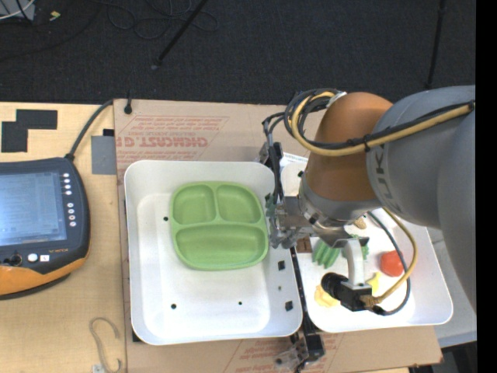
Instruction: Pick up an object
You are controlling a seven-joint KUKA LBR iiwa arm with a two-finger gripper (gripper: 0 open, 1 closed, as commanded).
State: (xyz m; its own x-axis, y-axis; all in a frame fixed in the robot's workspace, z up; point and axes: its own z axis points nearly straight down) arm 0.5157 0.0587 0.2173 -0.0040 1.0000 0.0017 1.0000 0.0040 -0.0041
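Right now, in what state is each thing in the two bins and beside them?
green divided plate: flat, right side up, compartments empty, in left bin
orange-red object: lying loose in right bin
green object: partly hidden under the arm
pendant screen: lit

Bulky grey arm (432, 160), glossy orange band (347, 140), looping yellow-black cables (309, 109).

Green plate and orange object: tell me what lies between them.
Camera view: the gripper and, just past it, a green item lie between the green plate and the orange object.
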